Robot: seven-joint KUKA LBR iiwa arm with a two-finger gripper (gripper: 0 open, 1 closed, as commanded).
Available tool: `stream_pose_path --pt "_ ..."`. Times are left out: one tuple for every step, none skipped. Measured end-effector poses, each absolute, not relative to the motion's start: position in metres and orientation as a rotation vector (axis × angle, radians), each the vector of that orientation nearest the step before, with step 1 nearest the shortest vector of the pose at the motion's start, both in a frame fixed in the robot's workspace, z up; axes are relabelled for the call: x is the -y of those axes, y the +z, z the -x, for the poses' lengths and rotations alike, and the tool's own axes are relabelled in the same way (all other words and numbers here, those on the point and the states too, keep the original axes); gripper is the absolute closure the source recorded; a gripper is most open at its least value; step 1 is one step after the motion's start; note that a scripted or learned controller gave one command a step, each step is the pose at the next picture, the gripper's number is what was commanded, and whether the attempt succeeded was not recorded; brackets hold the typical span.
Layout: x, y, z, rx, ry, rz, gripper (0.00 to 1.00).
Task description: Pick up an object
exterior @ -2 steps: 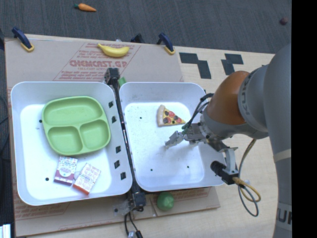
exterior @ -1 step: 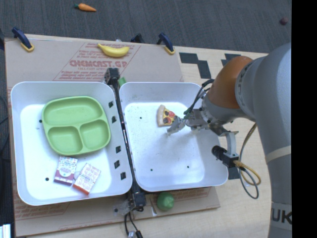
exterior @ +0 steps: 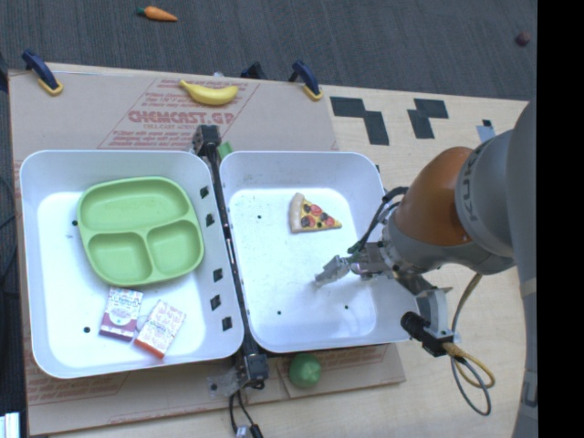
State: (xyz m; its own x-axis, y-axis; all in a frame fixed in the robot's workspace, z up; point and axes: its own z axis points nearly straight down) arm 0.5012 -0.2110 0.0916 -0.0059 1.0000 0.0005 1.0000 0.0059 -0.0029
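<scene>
A toy pizza slice (exterior: 312,214) lies in the upper middle of the right bin (exterior: 274,327). My gripper (exterior: 330,272) hangs low over the right side of that bin, below and to the right of the slice, a short way apart from it. The fingers point left and nothing shows between them. The left bin (exterior: 46,336) holds a green divided plate (exterior: 140,227) and two small snack packets (exterior: 121,312) (exterior: 161,327) near its front.
A toy banana (exterior: 210,90) lies on the cardboard behind the bins. A green ball (exterior: 305,370) sits in front of the right bin. An orange carrot (exterior: 158,13) lies on the floor at the back. The arm's bulk covers the right bin's right wall.
</scene>
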Motion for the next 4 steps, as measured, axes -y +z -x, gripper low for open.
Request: stream_pose_path --pt "0.13 0.092 -0.585 2.23 0.002 2.21 0.0" --pt "0.13 0.102 -0.585 2.231 0.004 2.207 1.0" --pt "0.13 0.102 -0.585 2.231 0.004 2.207 0.0" --pt "0.15 0.095 -0.635 2.231 -0.005 2.216 0.0"
